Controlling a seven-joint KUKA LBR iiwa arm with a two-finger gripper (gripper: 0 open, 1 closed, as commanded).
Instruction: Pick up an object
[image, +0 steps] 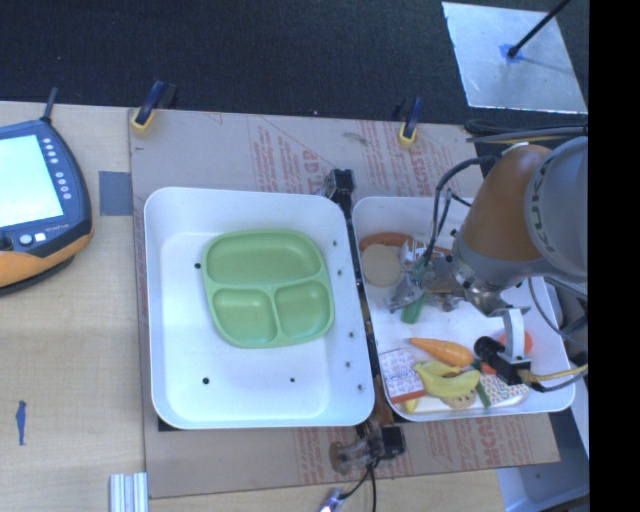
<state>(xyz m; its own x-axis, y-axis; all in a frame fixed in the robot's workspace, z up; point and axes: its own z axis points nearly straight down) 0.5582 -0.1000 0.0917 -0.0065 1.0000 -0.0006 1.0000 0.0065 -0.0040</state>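
I see the gripper (412, 290) low in the right shallow white bin (548, 402), beside a round tan disc (380, 265); I cannot tell the jaws' state. A long orange carrot-shaped toy (441, 350) lies nearby.

A: Item, arm (555, 215): what finish?

B: Grey rounded casing, smooth. A broad orange band (500, 205) wraps it above the wrist.

A: Cables?

B: Thin black cable (440, 195) loops from the band's left side down toward the wrist. Another dark cable trails near the lower right.

A: Gripper (412, 293)?

B: Small, metallic grey and dark parts; probably some green on it, though too blurred to be sure.
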